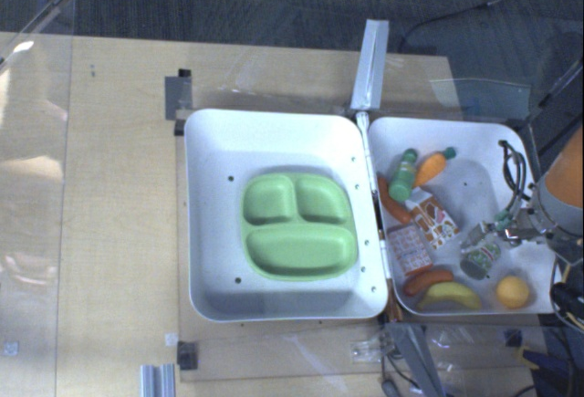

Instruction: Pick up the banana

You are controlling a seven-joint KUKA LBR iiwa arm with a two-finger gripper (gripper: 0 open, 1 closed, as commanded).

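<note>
The banana (pixel 450 295) lies flat along the near edge of the right bin (pixel 474 135), toward its near left corner, yellow with a greenish end. A reddish-brown sausage-shaped item (pixel 429 278) touches its far side, and an orange fruit (pixel 513 292) sits just beside it toward the near right corner.

The arm (pixel 561 190) comes in over the right edge of the right bin. Its gripper (pixel 497 231) hangs low over the middle right part of that bin, just above a small greyish-green object (pixel 478 260); whether the fingers are wide or narrow cannot be told from this view, and nothing is seen clamped between them. The gripper is apart from the banana, toward the far right of it.

Further left in the same bin a printed white-and-red packet (pixel 422 231) lies flat near the left wall. Toward the far left corner stand a green bottle (pixel 403 176) and a toy carrot (pixel 432 166), close together, with a red-orange strip (pixel 391 201) beside the bottle.

The left bin (pixel 210 203) holds a pale green divided tray (pixel 299 224) at its centre, with three compartments. Both bins rest on the wooden bench (pixel 100 203).
</note>
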